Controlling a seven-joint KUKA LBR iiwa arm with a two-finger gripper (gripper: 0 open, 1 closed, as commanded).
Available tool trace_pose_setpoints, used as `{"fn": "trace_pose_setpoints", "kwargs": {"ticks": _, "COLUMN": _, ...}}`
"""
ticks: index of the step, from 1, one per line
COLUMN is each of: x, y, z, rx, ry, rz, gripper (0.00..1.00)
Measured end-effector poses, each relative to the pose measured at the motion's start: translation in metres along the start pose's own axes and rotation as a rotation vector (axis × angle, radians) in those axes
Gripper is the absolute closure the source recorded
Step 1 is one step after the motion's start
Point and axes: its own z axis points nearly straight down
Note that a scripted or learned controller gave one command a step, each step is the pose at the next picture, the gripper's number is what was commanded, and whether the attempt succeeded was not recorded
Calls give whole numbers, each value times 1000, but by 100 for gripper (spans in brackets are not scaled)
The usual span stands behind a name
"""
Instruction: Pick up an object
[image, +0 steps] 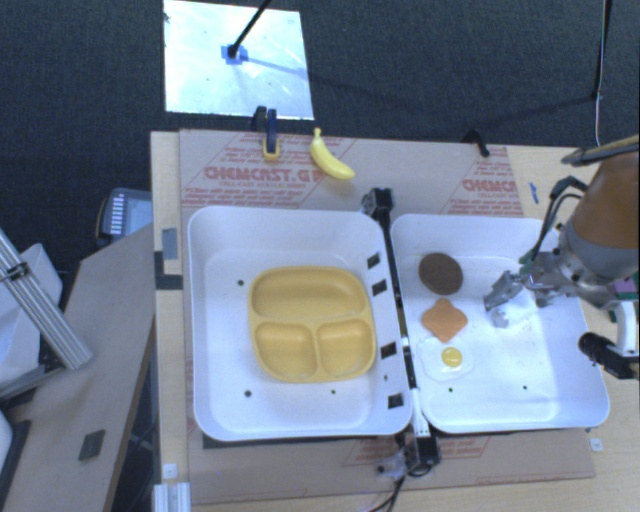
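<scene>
Two shallow white bins sit side by side on a bench, with the grey arm (605, 225) and its orange band reaching in from three o'clock over the right bin (560, 400). The gripper (503, 297) hangs low above the upper middle of that bin, its metal tips pointing toward nine o'clock; nothing is seen between them, and whether they stand open or closed cannot be told from this slant. Three candidates for pickup lie in a rough column along the right bin's left half: a round brown patty (440, 272) at about ten o'clock from the gripper and apart from it, an orange toast-like piece (444, 320) at about eight o'clock and near it, and a fried egg (449, 358) with a yellow yolk farther off at about seven o'clock. The orange piece lies just below the patty, and the egg lies just below the orange piece, close enough that their edges appear nearly to meet. The gripper touches none of the three. In the left bin (215, 300) a yellow divided plate (308, 322) rests near the centre, one long compartment at twelve o'clock and two smaller ones at six. Beyond the bins, at twelve o'clock, a yellow banana (329, 158) lies on the printed board (480, 180).
</scene>
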Motion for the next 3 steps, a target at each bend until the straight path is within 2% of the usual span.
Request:
{"fn": "trace_pose_setpoints", "kwargs": {"ticks": 1, "x": 6, "y": 7, "z": 47, "rx": -10, "ry": -9, "rz": -1, "gripper": 0}}
{"fn": "trace_pose_setpoints", "kwargs": {"ticks": 2, "x": 4, "y": 9, "z": 32, "rx": -22, "ry": -14, "rz": 1, "gripper": 100}}
{"fn": "trace_pose_setpoints", "kwargs": {"ticks": 3, "x": 1, "y": 2, "z": -16, "rx": -7, "ry": -2, "rz": 1, "gripper": 100}}
